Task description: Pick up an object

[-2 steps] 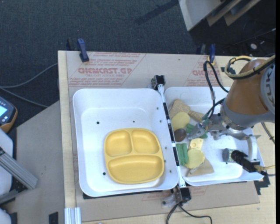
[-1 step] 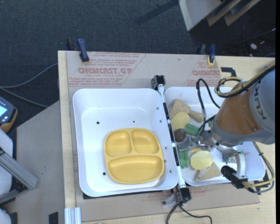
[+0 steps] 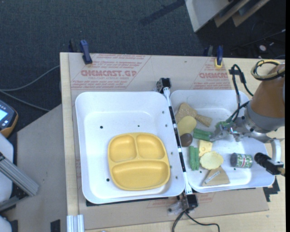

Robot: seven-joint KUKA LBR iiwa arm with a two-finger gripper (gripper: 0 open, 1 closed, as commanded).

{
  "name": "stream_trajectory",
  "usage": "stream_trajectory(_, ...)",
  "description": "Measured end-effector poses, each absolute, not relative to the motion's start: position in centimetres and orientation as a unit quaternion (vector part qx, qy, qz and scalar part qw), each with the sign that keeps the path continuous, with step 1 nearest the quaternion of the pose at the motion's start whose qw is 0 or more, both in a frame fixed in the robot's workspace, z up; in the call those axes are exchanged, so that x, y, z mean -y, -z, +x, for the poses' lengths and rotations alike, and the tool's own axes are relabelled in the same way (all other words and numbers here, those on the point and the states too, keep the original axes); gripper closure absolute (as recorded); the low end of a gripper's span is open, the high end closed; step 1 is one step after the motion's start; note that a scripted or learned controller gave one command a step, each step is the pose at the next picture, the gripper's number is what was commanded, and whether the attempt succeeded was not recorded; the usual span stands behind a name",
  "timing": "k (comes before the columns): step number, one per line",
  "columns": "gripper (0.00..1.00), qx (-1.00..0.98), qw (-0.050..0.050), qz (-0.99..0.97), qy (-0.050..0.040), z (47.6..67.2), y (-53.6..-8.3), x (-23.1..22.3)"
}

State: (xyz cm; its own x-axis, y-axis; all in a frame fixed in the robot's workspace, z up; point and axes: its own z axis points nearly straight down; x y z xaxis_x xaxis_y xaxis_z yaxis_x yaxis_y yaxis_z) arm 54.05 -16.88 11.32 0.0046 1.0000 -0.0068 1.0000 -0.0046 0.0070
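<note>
While the end effector (image 3: 220, 130) sits low beside a green stick (image 3: 202, 134) in the right bin (image 3: 226, 96), I cannot tell its state. Crowded toy food could spoil a clean pinch.

Dark blue-grey carpet (image 3: 90, 22) covers the floor beyond the bench's far edge and down its left side. The bench (image 3: 136, 72) itself is pale wood, topped by a brown sheet with red lettering, pinned at the far edge by two blue clamps (image 3: 84, 50). A thin cable (image 3: 31, 84) snakes over the carpet at left. Pale furniture (image 3: 217, 11) sits past the far right corner.
</note>
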Motion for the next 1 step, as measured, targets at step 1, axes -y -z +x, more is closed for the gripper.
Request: stream_trajectory(1, 0.00, -0.708, -0.002, 0.706, -0.0001, 52.04, -8.45, 12.46)
